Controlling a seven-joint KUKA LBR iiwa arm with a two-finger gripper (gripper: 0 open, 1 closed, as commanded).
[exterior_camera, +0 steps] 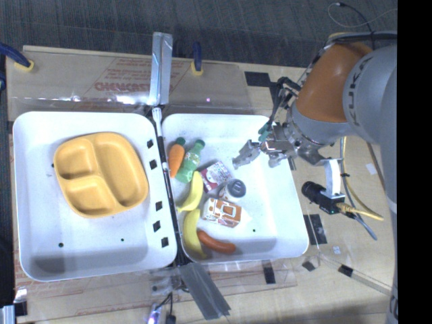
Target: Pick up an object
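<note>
My gripper (260, 158) hangs over the upper right part of the right bin (283, 238), open, with nothing between its fingers. To its left and below lie the bin's objects. A carrot (176, 159) and a green bottle (192, 156) sit near the bin's left wall. A banana (191, 196) curves down beside them. A white and red pouch (217, 174), a small round grey piece (236, 188), an orange and white packet (223, 211) and a red sausage (216, 243) fill the middle and front. The nearest finger tip is just right of the pouch, not touching it.
The left bin (34, 241) holds a yellow divided plate (100, 173). A metal divider (160, 66) rises between the bins at the back. The arm's grey and orange body (337, 93) stands over the bench to the right of the right bin.
</note>
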